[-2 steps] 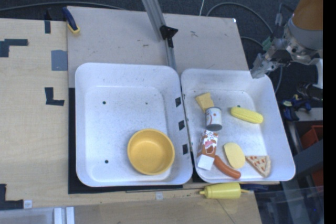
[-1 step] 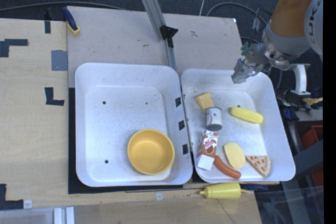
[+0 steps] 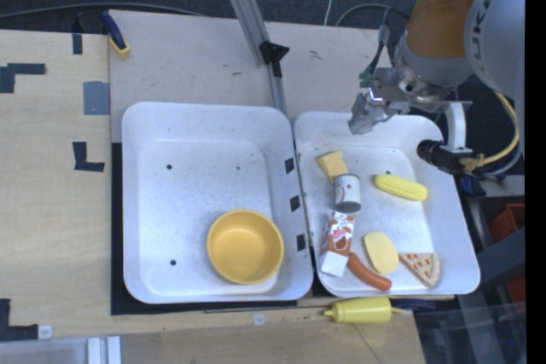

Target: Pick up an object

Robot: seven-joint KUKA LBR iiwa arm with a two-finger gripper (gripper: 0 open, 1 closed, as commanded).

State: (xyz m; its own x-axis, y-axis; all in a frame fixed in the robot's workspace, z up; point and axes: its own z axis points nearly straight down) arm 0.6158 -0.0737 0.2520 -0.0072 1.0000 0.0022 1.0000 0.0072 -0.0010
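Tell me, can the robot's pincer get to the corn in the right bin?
Probably yes. The pincer hangs over the far edge of the right bin, and the corn lies alone with bare bin floor around it. Nothing covers it, so the way down looks free.

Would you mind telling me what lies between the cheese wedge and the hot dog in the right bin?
In the camera view, a small can and a carton lie between the cheese wedge and the hot dog.

- Bowl (image 3: 246, 246): yellow.
- Two bins (image 3: 145, 183): white with dark specks.
- Corn cob (image 3: 401, 187): yellow.
- Sausage (image 3: 368, 273): reddish orange.
- Pizza slice (image 3: 421, 267): tan crust, red spots.
- Squeeze bottle (image 3: 363, 311): yellow.
- Can (image 3: 346, 192): grey with a dark top.
- Desk (image 3: 51, 209): pale wood with dark tape marks.
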